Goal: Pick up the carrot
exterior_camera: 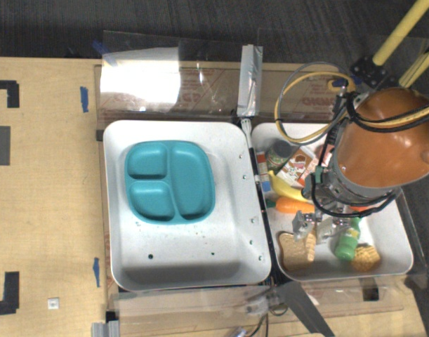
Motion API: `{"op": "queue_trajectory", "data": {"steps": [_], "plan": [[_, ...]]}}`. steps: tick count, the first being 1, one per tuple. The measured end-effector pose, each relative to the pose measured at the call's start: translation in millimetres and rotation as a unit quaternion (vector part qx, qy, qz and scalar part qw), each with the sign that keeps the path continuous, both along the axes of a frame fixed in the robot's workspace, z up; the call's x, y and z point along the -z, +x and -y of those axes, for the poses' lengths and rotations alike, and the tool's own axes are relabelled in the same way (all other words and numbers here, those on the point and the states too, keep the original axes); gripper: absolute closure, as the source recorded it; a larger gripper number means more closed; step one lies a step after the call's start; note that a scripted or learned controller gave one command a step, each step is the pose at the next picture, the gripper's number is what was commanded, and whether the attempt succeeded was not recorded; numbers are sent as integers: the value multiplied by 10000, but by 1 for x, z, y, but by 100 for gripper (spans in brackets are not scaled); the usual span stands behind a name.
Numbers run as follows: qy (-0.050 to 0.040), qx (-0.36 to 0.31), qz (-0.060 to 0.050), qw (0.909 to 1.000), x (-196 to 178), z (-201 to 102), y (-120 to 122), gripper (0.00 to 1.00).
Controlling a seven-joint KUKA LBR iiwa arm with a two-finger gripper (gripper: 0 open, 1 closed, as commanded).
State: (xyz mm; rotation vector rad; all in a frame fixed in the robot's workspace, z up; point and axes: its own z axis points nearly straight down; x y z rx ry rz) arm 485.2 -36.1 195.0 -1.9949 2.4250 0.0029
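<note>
Orange and slim, the plastic toy carrot (293,206) lies in the right-hand shallow white bin (395,225), near that bin's left wall, pointing roughly left to right with its right end hidden under the arm. Just above it a curved yellow toy banana (283,187) rests, and above that stand a small dark-lidded jar (278,153) and a small printed red-and-white carton (296,168).

The grey arm with its broad orange band (383,140) reaches in from the right and hangs over the middle of this bin. Below the band, the metal two-finger end effector (310,229) points down toward the bin's front half, just beside the carrot and a little in front of it. Whether its fingers are apart or together cannot be told, and nothing is seen between them.

Directly under the end effector lies a tan toy slice of bread (294,250). To its right are a green plastic bottle-shaped toy (346,246) and a yellow knobbly toy (366,257).

The left-hand shallow white bin (232,153) carries a teal divided plate with three compartments (170,180). Both bins sit side by side on the pale wooden table (42,188), marked with black and blue tape.
</note>
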Motion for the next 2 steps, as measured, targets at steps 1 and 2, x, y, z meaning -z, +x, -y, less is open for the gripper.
{"op": "queue_trajectory", "data": {"steps": [1,2], "plan": [[13,5,45,10000,-12,-2,3,100],[8,-1470,43,9891,-59,-72,-4,100]]}}
